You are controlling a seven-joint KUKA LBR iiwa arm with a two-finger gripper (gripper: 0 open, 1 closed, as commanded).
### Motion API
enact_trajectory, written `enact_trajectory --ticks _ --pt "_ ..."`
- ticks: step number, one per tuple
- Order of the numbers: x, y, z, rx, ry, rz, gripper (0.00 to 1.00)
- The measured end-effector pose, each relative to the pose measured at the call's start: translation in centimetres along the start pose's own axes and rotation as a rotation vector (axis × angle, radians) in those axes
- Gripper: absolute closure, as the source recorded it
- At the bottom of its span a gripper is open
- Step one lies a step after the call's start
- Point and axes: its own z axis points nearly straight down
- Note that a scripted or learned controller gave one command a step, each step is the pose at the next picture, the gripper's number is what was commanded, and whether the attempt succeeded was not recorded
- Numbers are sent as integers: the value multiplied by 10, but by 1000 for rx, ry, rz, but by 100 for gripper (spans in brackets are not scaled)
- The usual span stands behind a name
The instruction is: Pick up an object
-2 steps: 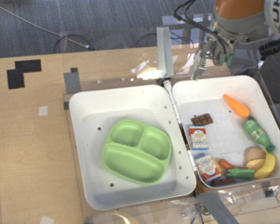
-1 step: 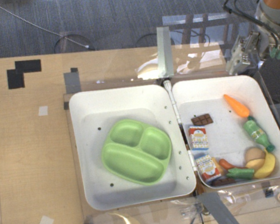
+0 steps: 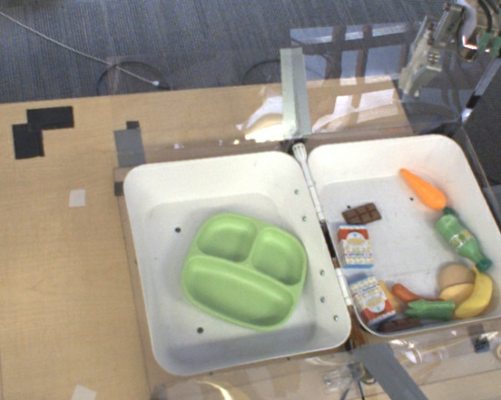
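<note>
Beyond right bin (image 3: 465, 157) far corner, gripper (image 3: 428, 50) hovers, grip state unclear. Carrot (image 3: 423, 188) lies inside bin near that corner. Approach step; next: descend over carrot.

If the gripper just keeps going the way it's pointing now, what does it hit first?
The gripper points down and left, above the right bin's back edge. It would probably meet the bare bin floor near the carrot first, though depth is unclear.
</note>
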Motion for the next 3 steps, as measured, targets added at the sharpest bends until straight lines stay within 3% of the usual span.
enact_trajectory --ticks 1,2,3 --pt "36 -4 115 6 13 296 100" --pt "34 -3 99 1 0 292 100" --pt "-2 33 13 0 1 368 100"
